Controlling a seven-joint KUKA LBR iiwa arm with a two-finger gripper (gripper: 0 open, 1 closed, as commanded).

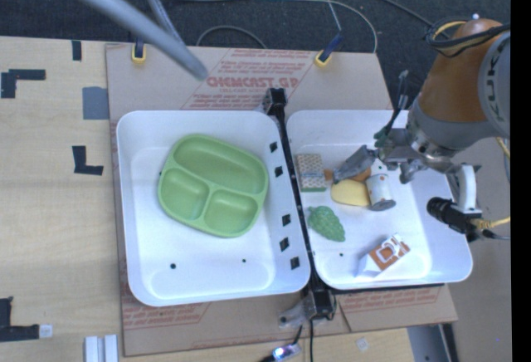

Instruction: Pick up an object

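Grey fingers (358, 161) are seen spread apart above the yellow lemon-shaped toy (351, 193), nothing held between them. The gripper (369, 172) should be lowered squarely over that toy before closing. Counted around the toy: one patterned sponge (310, 171) on its far side from the arm, one green leafy piece (327, 223) and one orange-and-white carton (383, 255) nearer the camera, one green divided plate (214, 184) in the neighbouring bin (137, 211).

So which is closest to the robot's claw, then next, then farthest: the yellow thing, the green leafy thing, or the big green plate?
From the gripper:
1. Yellow thing, right by it in the right bin.
2. Green leafy thing, lower, toward the divider.
3. Green plate, over in the left bin.
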